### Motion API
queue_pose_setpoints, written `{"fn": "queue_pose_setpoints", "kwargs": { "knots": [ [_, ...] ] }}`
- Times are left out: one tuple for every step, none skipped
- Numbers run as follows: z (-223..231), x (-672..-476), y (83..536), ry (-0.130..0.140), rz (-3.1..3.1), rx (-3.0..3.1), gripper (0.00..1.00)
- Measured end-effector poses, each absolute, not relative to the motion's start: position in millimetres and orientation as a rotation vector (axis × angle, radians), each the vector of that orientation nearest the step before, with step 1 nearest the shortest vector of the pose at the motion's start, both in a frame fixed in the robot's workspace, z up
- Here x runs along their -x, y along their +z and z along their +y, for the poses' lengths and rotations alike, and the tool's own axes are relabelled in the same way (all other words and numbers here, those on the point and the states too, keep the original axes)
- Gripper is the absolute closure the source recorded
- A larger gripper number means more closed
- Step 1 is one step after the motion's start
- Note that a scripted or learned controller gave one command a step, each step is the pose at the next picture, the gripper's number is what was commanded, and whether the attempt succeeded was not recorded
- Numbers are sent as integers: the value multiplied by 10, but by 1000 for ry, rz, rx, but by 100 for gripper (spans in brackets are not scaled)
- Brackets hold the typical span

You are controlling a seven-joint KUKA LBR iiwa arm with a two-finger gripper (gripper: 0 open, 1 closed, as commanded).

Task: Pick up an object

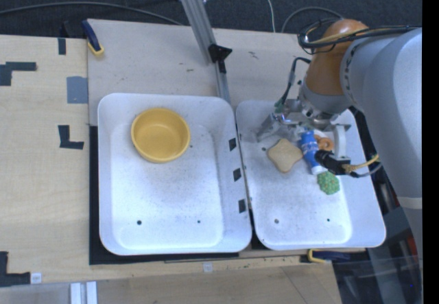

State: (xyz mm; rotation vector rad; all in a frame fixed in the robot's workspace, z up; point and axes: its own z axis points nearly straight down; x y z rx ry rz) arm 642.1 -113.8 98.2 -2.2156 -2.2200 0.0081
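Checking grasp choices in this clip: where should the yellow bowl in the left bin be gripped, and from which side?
Probably by the rim of the round yellow plastic bowl, coming straight down with one jaw inside and one outside. It sits upright and open-topped, alone in the shallow white left bin, so its thin wall is exposed all round; its full width looks too broad to span.

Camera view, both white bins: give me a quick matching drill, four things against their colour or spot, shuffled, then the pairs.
Things:
1. round plastic bowl
2. flat sponge-like pad
3. small knobbly ball
4. small tube-shaped bottle

Descriptions:
A. green, near the right bin's right side
B. yellow, in the left bin
C. blue and white, beside the pad
D. tan, below the gripper

Pairs: 1-B, 2-D, 3-A, 4-C
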Motion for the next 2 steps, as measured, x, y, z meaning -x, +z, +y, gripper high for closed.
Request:
{"fn": "queue_pose_setpoints", "kwargs": {
  "knots": [
    [-1135, -6413, 875, 6, -2222, 2219, 0],
    [-1127, -6416, 980, 4, -2223, 2217, 100]
  ]
}}
